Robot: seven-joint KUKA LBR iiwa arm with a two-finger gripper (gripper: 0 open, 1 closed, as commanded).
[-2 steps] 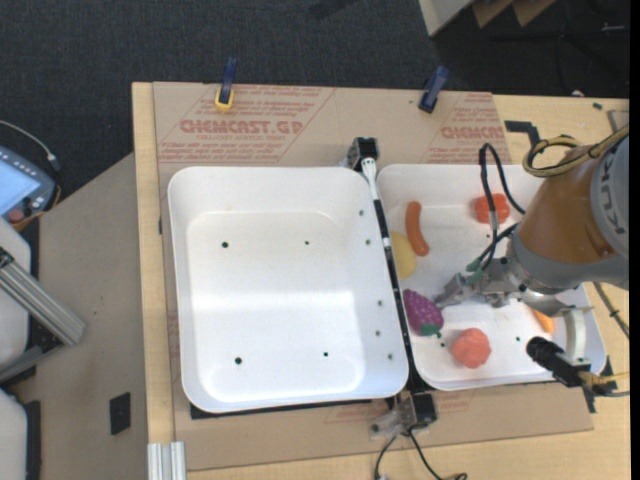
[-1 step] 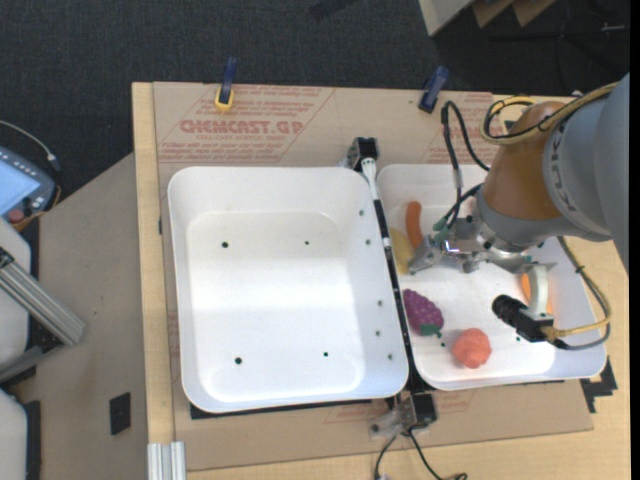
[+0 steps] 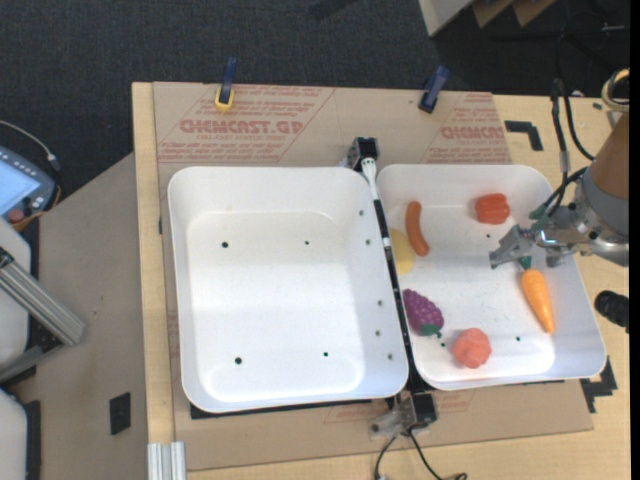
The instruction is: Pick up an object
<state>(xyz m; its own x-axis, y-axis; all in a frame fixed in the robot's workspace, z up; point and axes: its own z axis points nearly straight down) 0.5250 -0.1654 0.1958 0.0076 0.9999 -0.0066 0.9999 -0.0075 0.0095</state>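
Arm enters from right, gripper [image 3: 512,253] hanging over the right bin [image 3: 575,363], just left of and above the carrot [image 3: 538,299]. Fingers look spread, nothing between them, so no grasp yet. Candidates all sit in the right bin: carrot lying lengthwise near the right wall, red-orange chunk [image 3: 491,208] toward the far side, sausage [image 3: 416,228] and a yellow piece [image 3: 401,251] by the divider wall, purple grapes [image 3: 422,312] and a pinkish-red fruit [image 3: 471,348] at the near edge. Left bin [image 3: 200,368] is the drop side, probably why the toys are grouped on the right. Bins sit on cardboard clamped to the desk [image 3: 300,118], which should stop them sliding. My guess: carrot is the target, being closest. Risk: it lies close to the bin wall, tight for one finger.
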